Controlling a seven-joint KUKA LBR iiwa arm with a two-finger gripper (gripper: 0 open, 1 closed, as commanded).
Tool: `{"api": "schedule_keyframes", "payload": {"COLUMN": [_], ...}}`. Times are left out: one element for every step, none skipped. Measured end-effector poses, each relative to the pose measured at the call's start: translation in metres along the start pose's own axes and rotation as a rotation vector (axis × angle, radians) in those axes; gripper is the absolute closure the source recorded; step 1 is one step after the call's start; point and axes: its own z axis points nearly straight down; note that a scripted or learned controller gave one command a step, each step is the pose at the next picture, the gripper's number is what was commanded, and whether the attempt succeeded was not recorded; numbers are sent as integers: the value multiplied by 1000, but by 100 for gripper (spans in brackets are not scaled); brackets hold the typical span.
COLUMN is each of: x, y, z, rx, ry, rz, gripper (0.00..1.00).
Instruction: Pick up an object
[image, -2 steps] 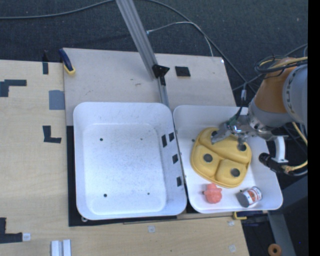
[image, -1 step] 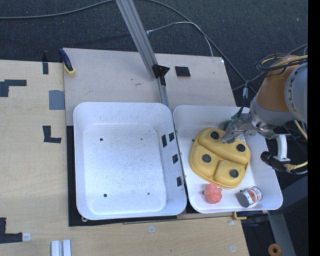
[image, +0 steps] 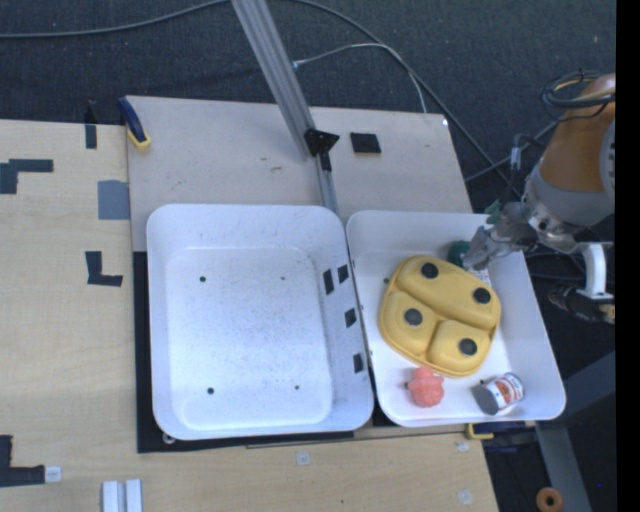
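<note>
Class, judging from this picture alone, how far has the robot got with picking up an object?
Done: the gripper has reached the right bin's far edge, beside the yellow tray. In hand: nothing visibly held. Left: grasping and lifting; the tray, pink lump and small can all lie in the bin.

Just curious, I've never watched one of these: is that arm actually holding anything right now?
It cannot be told: the end effector sits low beside the yellow object.

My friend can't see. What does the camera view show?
A grey robot arm's end effector hovers at the right white bin, beside a big yellow plastic lump with dark dots, a small pink toy and a little can.
</note>
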Motion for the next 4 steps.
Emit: {"api": "schedule_keyframes", "payload": {"x": [1,46,96,145], "y": [0,-8,-12,-31], "z": [-3,-14,-24,-18], "rx": [4,4,5,7], "ry": [1,3,3,2], "rz": [0,-3,-3,-2], "gripper": [100,100,100,100]}}
